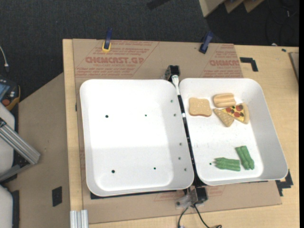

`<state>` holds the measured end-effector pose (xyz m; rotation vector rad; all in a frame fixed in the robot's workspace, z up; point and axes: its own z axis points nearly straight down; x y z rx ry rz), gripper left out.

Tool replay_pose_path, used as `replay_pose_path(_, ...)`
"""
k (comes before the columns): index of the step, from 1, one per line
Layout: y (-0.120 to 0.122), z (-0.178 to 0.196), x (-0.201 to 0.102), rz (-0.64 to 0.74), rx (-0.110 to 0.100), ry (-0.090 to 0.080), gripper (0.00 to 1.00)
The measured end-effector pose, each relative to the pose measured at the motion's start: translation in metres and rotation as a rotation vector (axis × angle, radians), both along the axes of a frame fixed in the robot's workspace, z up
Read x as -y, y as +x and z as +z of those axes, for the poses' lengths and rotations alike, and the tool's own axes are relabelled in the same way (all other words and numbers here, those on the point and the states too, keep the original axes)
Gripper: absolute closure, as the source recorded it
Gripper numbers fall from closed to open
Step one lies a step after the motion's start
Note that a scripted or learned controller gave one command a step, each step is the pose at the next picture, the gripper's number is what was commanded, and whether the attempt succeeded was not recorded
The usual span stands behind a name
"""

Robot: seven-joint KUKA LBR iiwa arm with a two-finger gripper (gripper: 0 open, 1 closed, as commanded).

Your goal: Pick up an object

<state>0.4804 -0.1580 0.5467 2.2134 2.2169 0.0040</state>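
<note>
The right bin (266, 127) holds several toy foods. A tan slice of bread (200, 107) lies near its upper left. Beside it sits a hot dog bun (223, 99), with a pizza slice (232, 114) just below it. Two green bean bundles lie near the bin's front: one flat (227, 164), one angled (245, 157).
The left bin (90, 127) stands beside the right one on a cardboard sheet (142, 58) held by two blue clamps (108, 38) at the back edge. A cable (190, 213) trails off the front. Metal framing (19, 144) stands at the far left.
</note>
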Motion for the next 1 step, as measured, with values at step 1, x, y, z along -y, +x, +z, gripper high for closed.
replay_pose_path(1, -0.0006, -0.0119, -0.1161, 0.012, -0.010, 0.007, 1.00)
